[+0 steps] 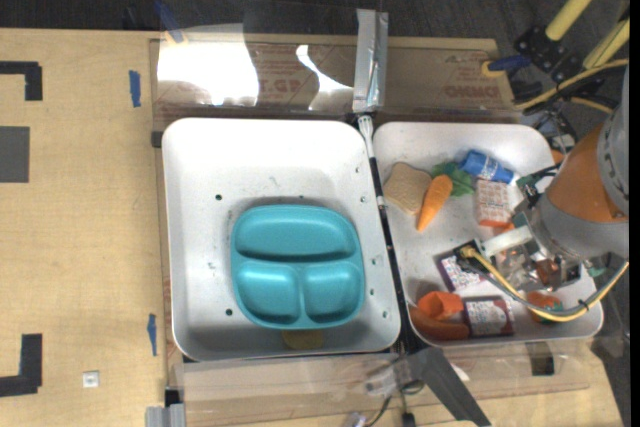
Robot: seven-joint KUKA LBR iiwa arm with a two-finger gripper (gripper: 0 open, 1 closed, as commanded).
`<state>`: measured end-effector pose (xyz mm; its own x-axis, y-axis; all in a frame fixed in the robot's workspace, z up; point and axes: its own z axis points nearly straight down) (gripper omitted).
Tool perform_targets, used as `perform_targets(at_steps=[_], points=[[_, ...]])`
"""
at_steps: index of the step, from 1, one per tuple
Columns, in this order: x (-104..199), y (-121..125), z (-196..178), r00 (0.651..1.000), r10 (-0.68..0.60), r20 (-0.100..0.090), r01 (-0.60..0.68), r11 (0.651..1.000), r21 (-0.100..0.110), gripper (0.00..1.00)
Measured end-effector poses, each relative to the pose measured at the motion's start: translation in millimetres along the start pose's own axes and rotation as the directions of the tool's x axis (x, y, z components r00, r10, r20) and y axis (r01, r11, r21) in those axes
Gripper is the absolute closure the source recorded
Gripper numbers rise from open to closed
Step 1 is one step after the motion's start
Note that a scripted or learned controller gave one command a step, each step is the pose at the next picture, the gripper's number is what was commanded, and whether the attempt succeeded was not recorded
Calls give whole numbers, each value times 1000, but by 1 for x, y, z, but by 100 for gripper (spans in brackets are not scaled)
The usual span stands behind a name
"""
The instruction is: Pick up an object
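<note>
The right bin [450, 130] holds several small items. A tan slice of bread [405, 187] lies beside an orange carrot [434, 200]. A blue packet [483, 164] and a white and red carton [491, 202] sit further right. Near the front are an orange toy [437, 307], a dark red box [487, 315] and a dark card [460, 267]. My gripper [525, 265] is low in this bin's right half, over the clutter just right of the card, with cables around it. The arm [590, 200] covers the bin's right edge.
The left bin [200, 145] contains a teal divided plate [297, 263] towards its front. A metal divider [369, 60] and a clear sheet stand behind the bins. Yellow poles and cables lie at the top right, off the bench.
</note>
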<state>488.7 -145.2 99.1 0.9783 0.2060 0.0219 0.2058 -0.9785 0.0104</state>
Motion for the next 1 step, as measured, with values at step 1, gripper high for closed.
perform_targets(at_steps=[1], points=[[90,8,7,1000,2,26,-3,1000,13,100]])
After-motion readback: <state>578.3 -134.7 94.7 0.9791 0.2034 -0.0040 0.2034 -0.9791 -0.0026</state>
